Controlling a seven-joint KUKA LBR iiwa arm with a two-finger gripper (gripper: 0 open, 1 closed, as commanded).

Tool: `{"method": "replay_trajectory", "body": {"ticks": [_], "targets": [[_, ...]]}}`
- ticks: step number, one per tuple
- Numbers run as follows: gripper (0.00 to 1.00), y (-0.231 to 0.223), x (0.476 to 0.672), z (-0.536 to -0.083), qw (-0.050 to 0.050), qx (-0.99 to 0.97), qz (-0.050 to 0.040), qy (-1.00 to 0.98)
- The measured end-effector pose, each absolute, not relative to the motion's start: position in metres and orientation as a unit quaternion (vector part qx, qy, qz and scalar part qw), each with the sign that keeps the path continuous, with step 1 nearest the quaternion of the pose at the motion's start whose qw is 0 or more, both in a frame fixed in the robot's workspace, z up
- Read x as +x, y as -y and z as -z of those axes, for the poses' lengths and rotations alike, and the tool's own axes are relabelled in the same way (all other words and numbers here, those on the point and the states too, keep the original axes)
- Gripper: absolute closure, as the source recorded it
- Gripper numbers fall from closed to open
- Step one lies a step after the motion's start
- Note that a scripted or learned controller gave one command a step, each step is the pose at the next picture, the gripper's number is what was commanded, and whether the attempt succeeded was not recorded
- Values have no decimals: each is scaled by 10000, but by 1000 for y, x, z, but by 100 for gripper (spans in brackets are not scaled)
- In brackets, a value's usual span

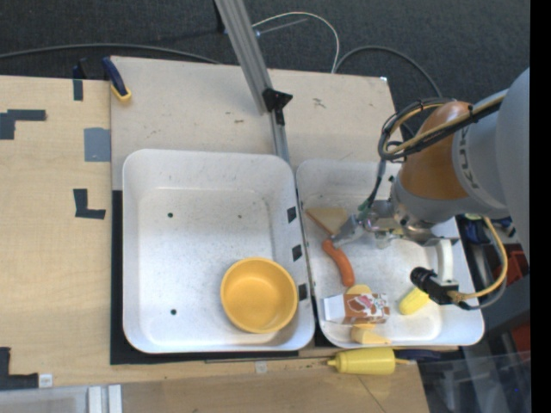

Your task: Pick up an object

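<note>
Objects crowd the right-hand white bin (448, 329): a tan wedge-shaped piece (325, 219) lies at its far left, a slim orange carrot-like stick (340, 261) just nearer, then a small printed orange-and-white packet (365, 305), with a yellow block (414, 301) to its right and a pale yellow piece (370, 337) at the near rim. The end effector (366, 224) hangs low just right of the wedge and above the stick's far end; whether it is spread or pressed together I cannot tell, and nothing is seen pinched in it. The likely target is the wedge or the stick. Risk lies in the closeness of the two: a descent between them could nudge both aside and grip neither. In the left-hand white bin (164, 188) sits a yellow bowl (258, 294); a yellow bottle (366, 362) lies on the surface (52, 231) near the right bin.
</note>
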State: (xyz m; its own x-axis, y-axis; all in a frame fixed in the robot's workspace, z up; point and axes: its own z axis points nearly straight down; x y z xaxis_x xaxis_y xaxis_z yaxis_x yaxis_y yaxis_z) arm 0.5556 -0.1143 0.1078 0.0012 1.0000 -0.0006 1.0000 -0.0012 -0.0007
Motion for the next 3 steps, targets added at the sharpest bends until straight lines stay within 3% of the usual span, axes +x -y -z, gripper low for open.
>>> {"method": "replay_trajectory", "body": {"ticks": [1, 2, 3], "targets": [[0, 115, 556, -89, -14, -7066, -4, 7076], [100, 114, 556, -99, -8, -7062, -2, 7080], [100, 118, 562, -144, -10, -7067, 5, 7075]]}}
